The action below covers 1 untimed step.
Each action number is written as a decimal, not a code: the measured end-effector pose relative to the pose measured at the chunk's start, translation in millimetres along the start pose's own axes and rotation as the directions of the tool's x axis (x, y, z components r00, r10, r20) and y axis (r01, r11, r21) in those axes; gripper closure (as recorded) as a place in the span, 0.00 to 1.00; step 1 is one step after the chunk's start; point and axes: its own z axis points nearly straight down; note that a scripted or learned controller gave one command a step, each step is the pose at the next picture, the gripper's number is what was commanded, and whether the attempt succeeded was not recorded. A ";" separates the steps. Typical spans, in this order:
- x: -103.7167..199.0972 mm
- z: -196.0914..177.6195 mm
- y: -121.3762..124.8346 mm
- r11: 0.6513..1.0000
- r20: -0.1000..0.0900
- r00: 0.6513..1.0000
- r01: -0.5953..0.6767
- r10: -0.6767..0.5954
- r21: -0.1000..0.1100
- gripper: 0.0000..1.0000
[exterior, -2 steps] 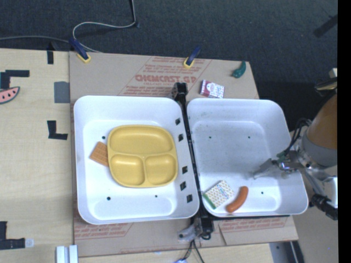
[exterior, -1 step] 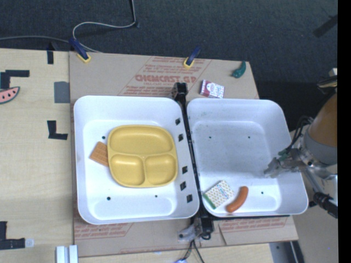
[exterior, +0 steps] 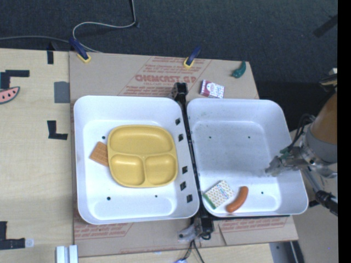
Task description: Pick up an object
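The arm is reaching in from the right side, its end effector (exterior: 272, 169) hanging over the right-hand part of the right bin (exterior: 241, 109), close to that bin's right wall. Its grey fingers are showing as a blurred cluster pointing toward the bin's floor; how far apart they are standing cannot be told, and nothing is showing between them.

In the right bin, an orange-red sausage-shaped object (exterior: 237, 199) is lying near the front edge, tilted, and just beside it, toward the bin's front-left corner, a small green-and-white packet (exterior: 218, 193) is lying flat. Both are sitting apart from the end effector, nearer the front wall.

In the left bin (exterior: 88, 147), a yellow compartment tray (exterior: 143, 154) is resting in the middle, and a tan cracker-like piece (exterior: 100, 154) is lying against its left edge, partly tucked beneath it.

On the cardboard sheet covering the worktop behind the bins, a small red-and-white packet (exterior: 211, 89) is lying near the back edge of the right bin, and a teal object (exterior: 239, 69) is sitting toward the sheet's back-right corner.
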 end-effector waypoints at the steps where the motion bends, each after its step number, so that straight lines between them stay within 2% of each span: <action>1: 0.4 -9.3 0.5 1.000 0.000 1.000 0.001 -0.001 0.000 1.00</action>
